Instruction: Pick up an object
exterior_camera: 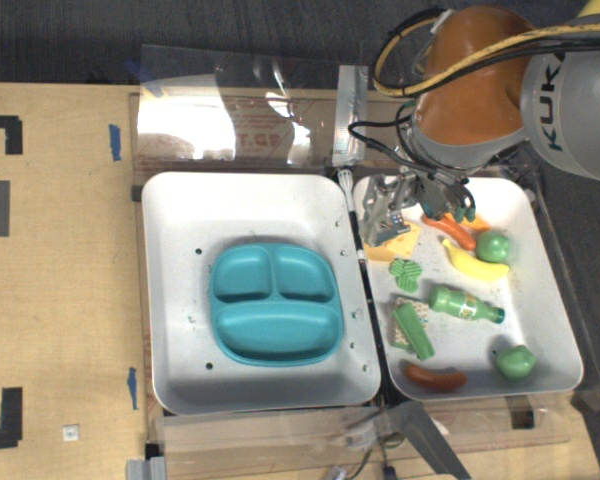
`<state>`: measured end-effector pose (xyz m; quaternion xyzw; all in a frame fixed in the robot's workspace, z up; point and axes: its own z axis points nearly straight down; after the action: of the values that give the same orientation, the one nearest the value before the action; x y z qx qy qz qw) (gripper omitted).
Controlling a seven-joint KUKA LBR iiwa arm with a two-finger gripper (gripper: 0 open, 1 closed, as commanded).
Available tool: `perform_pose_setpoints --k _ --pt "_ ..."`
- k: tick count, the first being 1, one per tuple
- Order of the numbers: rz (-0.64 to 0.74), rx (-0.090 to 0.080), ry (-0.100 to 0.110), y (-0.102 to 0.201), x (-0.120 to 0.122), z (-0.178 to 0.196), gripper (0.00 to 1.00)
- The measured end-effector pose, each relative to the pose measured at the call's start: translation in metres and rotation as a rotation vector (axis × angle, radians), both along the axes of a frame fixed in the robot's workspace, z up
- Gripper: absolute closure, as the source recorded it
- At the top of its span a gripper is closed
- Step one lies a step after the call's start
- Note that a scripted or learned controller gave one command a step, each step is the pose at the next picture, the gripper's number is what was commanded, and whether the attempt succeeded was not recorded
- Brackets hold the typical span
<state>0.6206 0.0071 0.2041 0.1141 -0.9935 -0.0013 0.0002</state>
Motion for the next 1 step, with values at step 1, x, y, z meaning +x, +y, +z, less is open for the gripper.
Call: perform_pose_setpoints --k 1 --pt "0.163 -0.007 -0.018 -0.1054 0.0106 0.1278 1.0"
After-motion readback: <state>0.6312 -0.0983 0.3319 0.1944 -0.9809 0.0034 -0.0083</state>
